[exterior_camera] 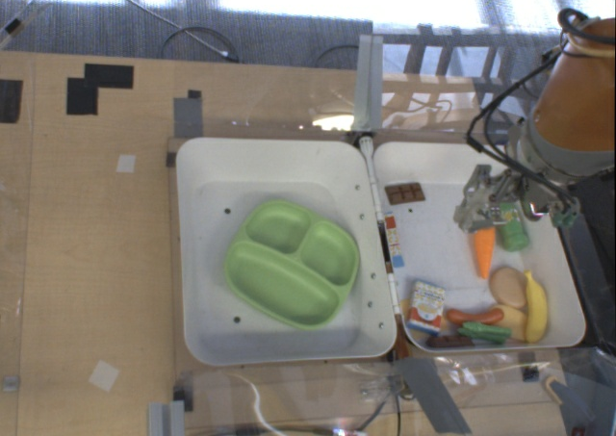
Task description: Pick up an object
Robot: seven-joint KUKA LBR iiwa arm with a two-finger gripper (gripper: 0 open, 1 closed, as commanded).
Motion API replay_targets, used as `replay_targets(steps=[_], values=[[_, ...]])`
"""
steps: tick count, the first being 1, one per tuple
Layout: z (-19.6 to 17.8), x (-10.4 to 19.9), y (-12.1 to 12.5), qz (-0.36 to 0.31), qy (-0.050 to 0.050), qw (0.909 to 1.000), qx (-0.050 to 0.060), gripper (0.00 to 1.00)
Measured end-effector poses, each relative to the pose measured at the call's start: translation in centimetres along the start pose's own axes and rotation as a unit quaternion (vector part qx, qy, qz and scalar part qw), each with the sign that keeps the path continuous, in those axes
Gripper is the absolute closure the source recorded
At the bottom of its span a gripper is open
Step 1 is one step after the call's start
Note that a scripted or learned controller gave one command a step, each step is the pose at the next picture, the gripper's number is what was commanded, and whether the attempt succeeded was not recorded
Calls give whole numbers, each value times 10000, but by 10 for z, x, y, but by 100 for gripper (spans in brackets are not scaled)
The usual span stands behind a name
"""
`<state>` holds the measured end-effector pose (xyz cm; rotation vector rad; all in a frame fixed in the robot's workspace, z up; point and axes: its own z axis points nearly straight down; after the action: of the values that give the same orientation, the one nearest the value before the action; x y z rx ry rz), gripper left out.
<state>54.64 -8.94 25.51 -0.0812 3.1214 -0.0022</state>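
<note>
My gripper (481, 211) hangs over the right bin (433, 242), near its back right part. An orange carrot (483, 251) lies just below it, with its thick end right at the gripper's tip; whether they touch I cannot tell. A green object (514, 234) sits beside the carrot, partly under the wrist. A brown chocolate bar (404, 193) lies to the left, apart from the gripper.
The right bin's front holds a yellow banana (535, 307), a tan egg-like piece (507, 285), a small printed box (426, 304), a red sausage (474, 315) and a green pod (486, 332). A green divided plate (292, 262) lies in the left bin (207, 184).
</note>
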Motion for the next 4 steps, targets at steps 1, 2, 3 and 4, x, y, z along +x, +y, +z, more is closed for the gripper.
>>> replay_targets(steps=[1, 2, 3, 4], values=[[-10, -1, 0, -5, -18, 10000, 2, 100], [-22, -4, 1, -13, -69, 10000, 7, 100], [59, 48, -11, -65, 90, 9999, -15, 100], [-16, -7, 17, 835, 28, 9965, -4, 100]])
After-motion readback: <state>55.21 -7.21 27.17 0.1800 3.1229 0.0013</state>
